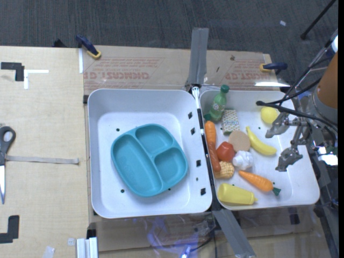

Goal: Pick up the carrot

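Gripper [284, 142] hangs over the right side of the right bin [301, 198], fingers spread apart with nothing between them. Carrot [257, 181] lies on the bin floor just left of and nearer than the gripper, tip pointing up-left, green stub toward the near right; it is not touched. Yellow bottle [235, 194] lies left of the carrot at the bin's near edge. Corn [226, 170] and a white lump [243, 159] sit further left. Banana [260, 142] lies just left of the gripper, level with it. Tomato [226, 151], a tan disc [239, 141] and a second carrot [210, 135] sit beyond that, near the divider. Lemon [269, 114] lies beyond the gripper; green bottle [218, 103] stands at the far left corner. Blue tray [149, 158] occupies the left bin [97, 160].
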Controlling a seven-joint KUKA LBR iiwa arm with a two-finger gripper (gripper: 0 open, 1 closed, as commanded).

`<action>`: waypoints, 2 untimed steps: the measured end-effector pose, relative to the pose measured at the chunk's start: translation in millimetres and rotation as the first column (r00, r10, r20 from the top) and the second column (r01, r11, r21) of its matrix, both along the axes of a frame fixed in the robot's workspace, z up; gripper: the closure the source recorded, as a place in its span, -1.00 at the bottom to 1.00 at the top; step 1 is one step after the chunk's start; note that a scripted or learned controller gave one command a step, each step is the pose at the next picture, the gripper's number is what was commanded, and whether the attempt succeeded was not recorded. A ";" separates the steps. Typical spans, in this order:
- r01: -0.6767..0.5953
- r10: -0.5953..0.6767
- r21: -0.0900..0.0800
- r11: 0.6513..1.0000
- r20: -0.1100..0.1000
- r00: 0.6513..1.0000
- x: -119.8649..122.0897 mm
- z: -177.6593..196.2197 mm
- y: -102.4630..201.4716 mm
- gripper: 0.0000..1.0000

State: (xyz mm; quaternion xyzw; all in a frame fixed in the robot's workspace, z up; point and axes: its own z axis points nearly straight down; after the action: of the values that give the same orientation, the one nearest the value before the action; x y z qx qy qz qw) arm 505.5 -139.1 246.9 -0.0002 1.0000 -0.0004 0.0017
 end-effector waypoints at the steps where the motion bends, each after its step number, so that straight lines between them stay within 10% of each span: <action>1: -0.092 0.092 0.001 0.996 -0.002 0.996 -12.1 -101.6 17.9 -1.00; 2: -0.246 0.246 -0.016 0.969 0.042 0.968 -8.8 -132.2 -8.9 -1.00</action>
State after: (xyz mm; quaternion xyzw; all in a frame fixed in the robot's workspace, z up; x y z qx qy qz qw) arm 496.7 -148.0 114.6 -0.1241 0.9920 -0.0053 0.0234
